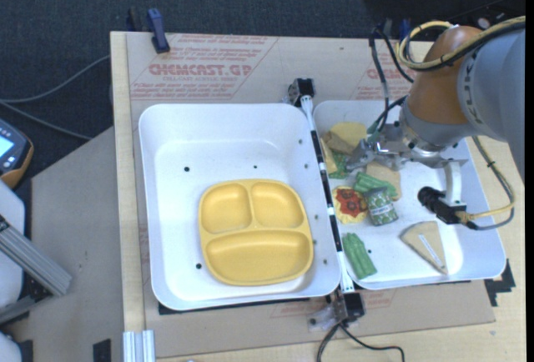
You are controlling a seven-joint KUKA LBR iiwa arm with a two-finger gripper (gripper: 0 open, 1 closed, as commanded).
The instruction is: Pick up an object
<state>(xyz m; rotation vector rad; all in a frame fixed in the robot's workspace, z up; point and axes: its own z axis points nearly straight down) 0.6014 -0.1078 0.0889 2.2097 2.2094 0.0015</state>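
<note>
One view, camera view:
Claw [370,153]: low in the right bin [476,264], over the toy pile; grip state cannot be told.
Nearest thing: green can [382,207], just below-left of the claw.
Left bin [167,210]: yellow tray [254,232].

Yellow divided plate [254,233] in left bin [167,143]; blue clamp [157,29] on bench edge.
</note>
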